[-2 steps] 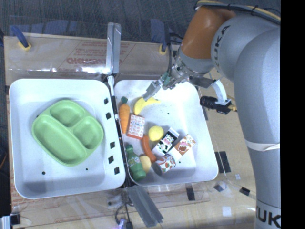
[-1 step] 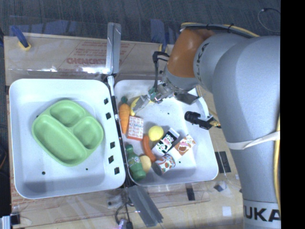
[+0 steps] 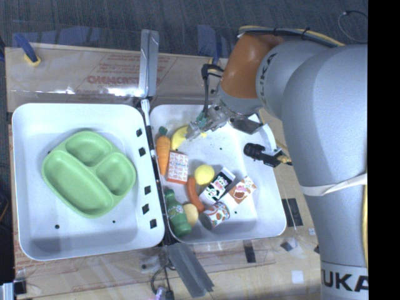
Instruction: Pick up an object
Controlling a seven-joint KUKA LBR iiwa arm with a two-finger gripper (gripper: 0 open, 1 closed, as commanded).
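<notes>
Yellow banana-like toy (image 3: pixel 179 137) lies at the upper left of the right bin (image 3: pixel 272 220), just beside the top of the toy carrot (image 3: pixel 163 153); that is the piece your gripper (image 3: pixel 199 127) is nearest to, so treat it as the likely target, though the task names none. The gripper hangs at the bin's upper edge, tip just right of the yellow piece and close above it. You cannot tell whether the jaws are spread or closed; the tip is too small and cluttered to read, and nothing visibly sits between the fingers.

The rest of the toys crowd the bin's left and lower half: a red-and-white carton (image 3: pixel 177 167), a lemon (image 3: pixel 204 175), a black-and-white carton (image 3: pixel 219 186), a small orange carton (image 3: pixel 242 190), a green bottle (image 3: pixel 174 212), a can (image 3: pixel 216 215). They touch or overlap, which judges poorly for a clean grasp there; the yellow piece at the fringe looks easier.

The left bin (image 3: pixel 31 230) holds a green divided plate (image 3: pixel 89 173), well apart from the arm.
</notes>
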